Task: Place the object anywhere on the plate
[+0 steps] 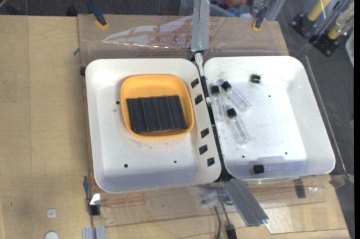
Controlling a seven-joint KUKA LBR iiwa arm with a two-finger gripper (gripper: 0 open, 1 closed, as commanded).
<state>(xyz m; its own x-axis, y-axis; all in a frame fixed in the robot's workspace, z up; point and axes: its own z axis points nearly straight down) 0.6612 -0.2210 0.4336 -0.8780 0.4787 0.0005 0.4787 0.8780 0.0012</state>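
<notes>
Vials [236,114] right bin's [292,120] left side; plate [157,106] left bin [107,165]; apart

The arm, jaws and all, stands wholly clear of the bench [39,91].

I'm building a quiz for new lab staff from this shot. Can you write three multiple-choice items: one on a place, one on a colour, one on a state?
1. Where is the plate?
A. left bin
B. right bin
C. on the bench

2. What colour is the plate?
A. blue
B. orange
C. green

3. What lies on the plate?
A. a clear vial
B. a dark ridged block
C. a spoon

Answers:
1 A, it sits in the left bin.
2 B, its rim is orange.
3 B, the dark ridged block rests there; the clear vials lie in the right bin.
</notes>
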